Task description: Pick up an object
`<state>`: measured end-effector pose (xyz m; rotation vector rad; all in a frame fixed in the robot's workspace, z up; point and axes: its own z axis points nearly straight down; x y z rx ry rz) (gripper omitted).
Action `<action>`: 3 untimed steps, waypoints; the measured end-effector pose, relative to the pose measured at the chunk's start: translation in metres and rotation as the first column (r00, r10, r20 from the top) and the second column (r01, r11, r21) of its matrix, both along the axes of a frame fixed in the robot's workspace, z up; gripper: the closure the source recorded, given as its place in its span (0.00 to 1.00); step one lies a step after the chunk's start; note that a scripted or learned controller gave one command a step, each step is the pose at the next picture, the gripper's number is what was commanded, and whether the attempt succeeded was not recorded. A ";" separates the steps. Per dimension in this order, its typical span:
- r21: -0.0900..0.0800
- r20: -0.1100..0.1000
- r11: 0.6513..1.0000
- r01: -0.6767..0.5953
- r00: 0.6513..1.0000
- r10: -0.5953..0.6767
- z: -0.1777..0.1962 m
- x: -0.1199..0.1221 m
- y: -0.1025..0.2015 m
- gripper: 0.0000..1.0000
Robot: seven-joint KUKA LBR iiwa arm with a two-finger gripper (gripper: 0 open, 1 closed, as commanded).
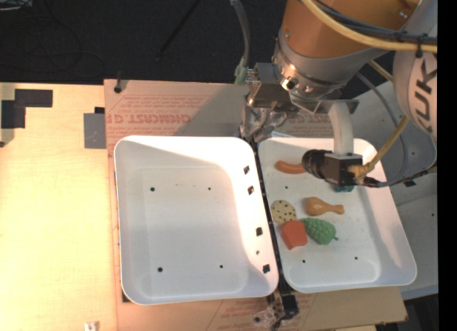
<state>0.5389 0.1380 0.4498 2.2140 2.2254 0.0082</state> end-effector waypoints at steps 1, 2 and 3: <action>-0.005 -0.013 1.000 0.000 1.000 0.000 -0.060 0.025 0.016 1.00; -0.006 -0.015 1.000 0.014 1.000 -0.014 -0.104 0.007 -0.072 1.00; -0.001 0.002 1.000 0.004 1.000 -0.004 0.012 -0.025 -0.078 1.00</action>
